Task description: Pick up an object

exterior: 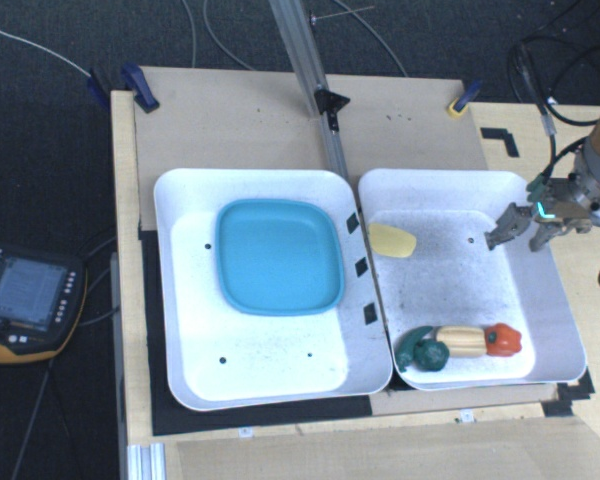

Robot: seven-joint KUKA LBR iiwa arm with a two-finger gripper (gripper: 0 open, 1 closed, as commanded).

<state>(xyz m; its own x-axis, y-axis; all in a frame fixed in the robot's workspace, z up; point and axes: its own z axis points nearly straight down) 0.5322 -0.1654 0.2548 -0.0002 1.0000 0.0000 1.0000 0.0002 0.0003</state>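
Arm enters from the right edge of the camera view, wrist partly cut off by the frame. Claw [521, 232] extends leftward at mid-height, angled slightly downward. Two dark fingers [504, 230] are visible and stand spread apart, nothing between them. A small green-lit spot shows on the wrist housing behind the fingers.
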